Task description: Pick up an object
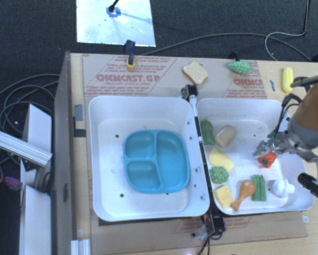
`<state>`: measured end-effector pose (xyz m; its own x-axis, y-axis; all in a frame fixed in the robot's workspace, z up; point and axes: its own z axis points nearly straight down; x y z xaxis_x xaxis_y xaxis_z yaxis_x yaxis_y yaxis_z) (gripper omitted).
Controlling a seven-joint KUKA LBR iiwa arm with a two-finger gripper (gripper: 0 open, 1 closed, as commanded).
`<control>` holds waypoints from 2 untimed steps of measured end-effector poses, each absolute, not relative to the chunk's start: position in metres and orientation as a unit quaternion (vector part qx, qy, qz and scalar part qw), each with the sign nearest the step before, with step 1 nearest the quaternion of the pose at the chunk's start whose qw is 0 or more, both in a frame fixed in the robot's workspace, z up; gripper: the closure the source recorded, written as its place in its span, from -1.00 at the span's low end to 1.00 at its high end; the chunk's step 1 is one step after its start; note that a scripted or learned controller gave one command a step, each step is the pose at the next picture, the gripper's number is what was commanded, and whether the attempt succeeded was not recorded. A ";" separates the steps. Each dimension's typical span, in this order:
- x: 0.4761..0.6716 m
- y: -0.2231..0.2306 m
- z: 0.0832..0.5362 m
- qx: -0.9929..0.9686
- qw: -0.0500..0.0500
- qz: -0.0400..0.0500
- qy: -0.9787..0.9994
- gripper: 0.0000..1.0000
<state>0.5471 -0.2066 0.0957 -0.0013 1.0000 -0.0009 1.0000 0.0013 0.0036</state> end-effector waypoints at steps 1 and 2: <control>0.635 -0.159 0.240 0.705 0.003 0.003 0.709 1.00; 0.603 -0.081 0.234 0.705 0.001 0.001 0.709 1.00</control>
